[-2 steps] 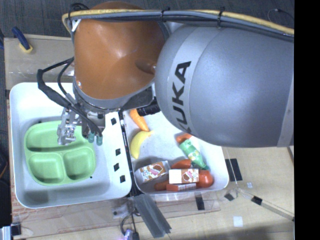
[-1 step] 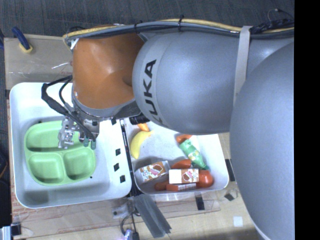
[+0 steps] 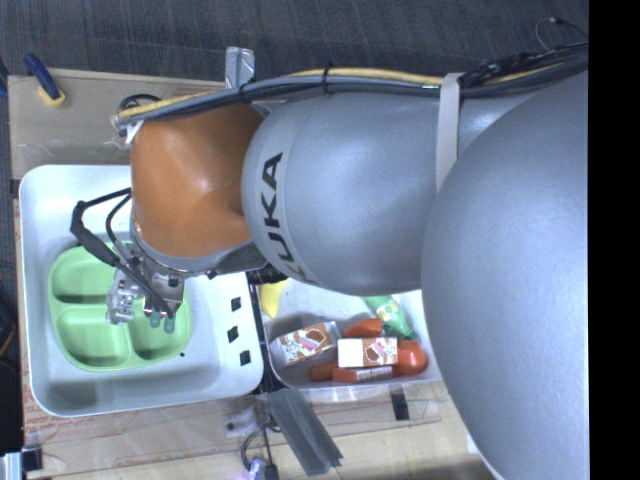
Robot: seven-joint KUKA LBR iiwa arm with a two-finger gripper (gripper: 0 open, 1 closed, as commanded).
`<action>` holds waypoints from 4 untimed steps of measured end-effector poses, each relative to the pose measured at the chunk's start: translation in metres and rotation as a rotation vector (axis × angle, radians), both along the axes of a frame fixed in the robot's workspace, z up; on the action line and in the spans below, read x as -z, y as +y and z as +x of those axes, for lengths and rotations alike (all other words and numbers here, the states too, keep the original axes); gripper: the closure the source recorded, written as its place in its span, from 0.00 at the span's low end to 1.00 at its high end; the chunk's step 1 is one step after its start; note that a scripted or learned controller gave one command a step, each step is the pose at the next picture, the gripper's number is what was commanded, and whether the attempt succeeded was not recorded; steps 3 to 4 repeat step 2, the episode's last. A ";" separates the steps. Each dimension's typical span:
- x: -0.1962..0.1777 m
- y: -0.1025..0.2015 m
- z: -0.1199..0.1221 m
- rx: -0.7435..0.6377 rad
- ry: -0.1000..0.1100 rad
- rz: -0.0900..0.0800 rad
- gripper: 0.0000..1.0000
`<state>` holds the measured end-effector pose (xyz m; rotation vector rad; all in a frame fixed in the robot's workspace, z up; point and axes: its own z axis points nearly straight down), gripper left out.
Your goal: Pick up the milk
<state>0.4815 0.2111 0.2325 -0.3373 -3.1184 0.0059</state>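
A small white and brown carton (image 3: 366, 352), which looks like the milk, lies on its side in the right bin (image 3: 340, 386), near that bin's front. My gripper (image 3: 145, 306) hangs over the left bin (image 3: 60, 388), above the green divided tray (image 3: 85, 318), far to the left of the carton. The big grey arm with its orange band (image 3: 190, 188) covers most of the right bin and hides the rest of its contents.
Beside the milk lie a second small printed carton (image 3: 305, 342), red sausage-like pieces (image 3: 412, 360), a green item (image 3: 392, 314) and a yellow item (image 3: 273, 292). A white divider wall (image 3: 238, 333) separates the bins. A blue clamp (image 3: 42, 76) rests on the bench's back left corner.
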 end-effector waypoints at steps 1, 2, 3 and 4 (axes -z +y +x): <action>-0.096 0.008 -0.004 -0.190 -0.004 0.003 1.00; -0.020 -0.007 0.013 -0.165 0.001 0.001 1.00; -0.020 -0.007 0.013 -0.165 0.001 0.001 1.00; -0.020 -0.007 0.013 -0.165 0.001 0.001 1.00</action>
